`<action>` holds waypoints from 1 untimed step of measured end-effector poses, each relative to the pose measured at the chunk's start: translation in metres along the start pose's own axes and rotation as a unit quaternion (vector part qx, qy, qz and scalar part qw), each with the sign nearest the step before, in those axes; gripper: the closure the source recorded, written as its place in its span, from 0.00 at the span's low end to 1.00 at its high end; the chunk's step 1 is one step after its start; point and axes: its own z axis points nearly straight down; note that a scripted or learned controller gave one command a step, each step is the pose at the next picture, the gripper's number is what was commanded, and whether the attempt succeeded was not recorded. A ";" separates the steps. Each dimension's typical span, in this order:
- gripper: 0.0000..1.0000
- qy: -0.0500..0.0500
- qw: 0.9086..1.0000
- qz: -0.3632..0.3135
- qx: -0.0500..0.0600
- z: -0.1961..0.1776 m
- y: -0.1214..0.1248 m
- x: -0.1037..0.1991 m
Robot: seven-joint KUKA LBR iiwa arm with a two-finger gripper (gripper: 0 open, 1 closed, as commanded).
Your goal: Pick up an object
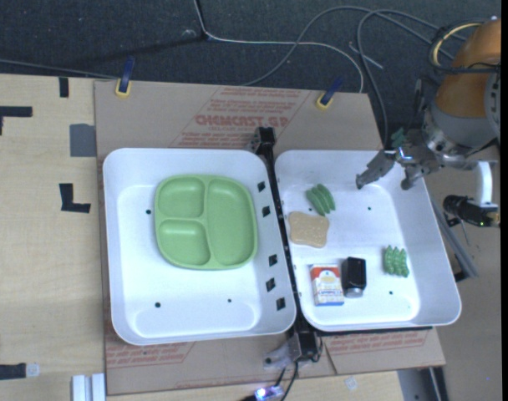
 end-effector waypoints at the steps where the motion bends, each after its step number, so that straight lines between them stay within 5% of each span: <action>1: 0.00 -0.001 1.000 -0.002 -0.007 -0.009 0.003 0.001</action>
